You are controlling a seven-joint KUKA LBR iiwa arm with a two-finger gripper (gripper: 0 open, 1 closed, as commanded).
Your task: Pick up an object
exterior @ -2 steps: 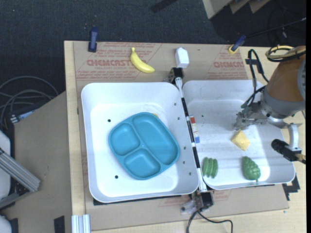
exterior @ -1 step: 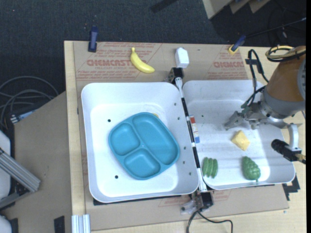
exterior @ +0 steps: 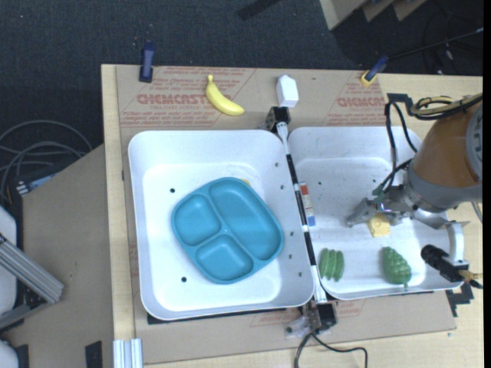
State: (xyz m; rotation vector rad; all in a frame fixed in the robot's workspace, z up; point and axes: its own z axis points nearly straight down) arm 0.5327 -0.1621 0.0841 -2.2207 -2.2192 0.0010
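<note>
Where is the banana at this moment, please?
The banana lies on the bench outside the bins, just beyond the far edge of the left bin, toward the camera view's top.

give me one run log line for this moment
arm: over right bin | gripper above yellow piece | not lifted | left bin: blue tray

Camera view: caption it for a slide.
Arm's gripper low in right bin over a yellow block; blue tray in left bin.

You have a blue divided plate (exterior: 225, 228) in the white left bin (exterior: 146, 205), green pea pod (exterior: 331, 264), green leafy piece (exterior: 396, 266), small yellow block (exterior: 378, 225), and yellow banana (exterior: 222, 98) on tan surface (exterior: 184, 98).
</note>
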